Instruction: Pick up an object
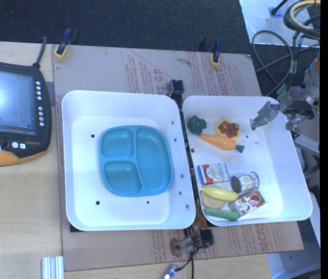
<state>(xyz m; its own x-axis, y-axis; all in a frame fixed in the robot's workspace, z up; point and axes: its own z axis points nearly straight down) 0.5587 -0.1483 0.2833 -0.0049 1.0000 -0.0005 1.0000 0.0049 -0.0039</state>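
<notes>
Lying side by side on the bench are two white bins, the left bin (77,156) and the right bin (286,173). One blue plate (135,160) with three compartments is seen in the middle of the left bin, with bare floor left all round it up to the walls.

Eight things are counted in the right bin. Near its far-left corner one dark green piece (196,124) is seen, with one round yellow and red toy (228,128) beside it and one carrot (220,142) just nearer. Toward the near edge a tight cluster is formed by one small carton (213,172), one can (244,182), one banana (218,193), one red packet (249,202) and one green pod (222,214) against the near wall. The right half of this bin's floor is left open.

The gripper (264,117) is seen at the far-right corner of the right bin, well apart from the cluster and near the round toy. Nothing is seen between its fingers; whether they stand wide or narrow cannot be told.

One tablet (10,112) is placed at the bench's left edge.
</notes>
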